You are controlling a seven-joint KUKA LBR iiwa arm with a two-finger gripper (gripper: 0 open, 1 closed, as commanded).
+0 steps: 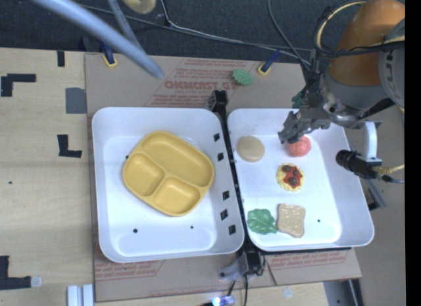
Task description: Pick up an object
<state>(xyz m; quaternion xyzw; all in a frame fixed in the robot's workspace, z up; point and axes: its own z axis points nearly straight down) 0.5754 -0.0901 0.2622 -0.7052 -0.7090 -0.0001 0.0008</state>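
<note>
Red round object (300,146): located in the right bin (329,232), near its far edge, partly covered from above by the gripper (294,133). It is roundish, so no long axis or heading can be made out. Whether it is touched or clamped cannot be told; the fingertips are dark and blurred against it, and their spacing cannot be judged.

Same bin, other contents: a tan round piece (250,148) just left of the red object; a yellow disc with red topping (291,177) below it; a green leafy piece (262,221) and a toast-like slice (291,220) side by side at the near edge.

Left bin (112,232): a yellow divided tray (168,172), set at a slant.

Surface: both bins are set on a cardboard sheet (191,84) over a wooden bench (39,166); a small green item (242,77) is seen on the cardboard beyond the bins. The arm (368,48) is cut off at the right edge.
</note>
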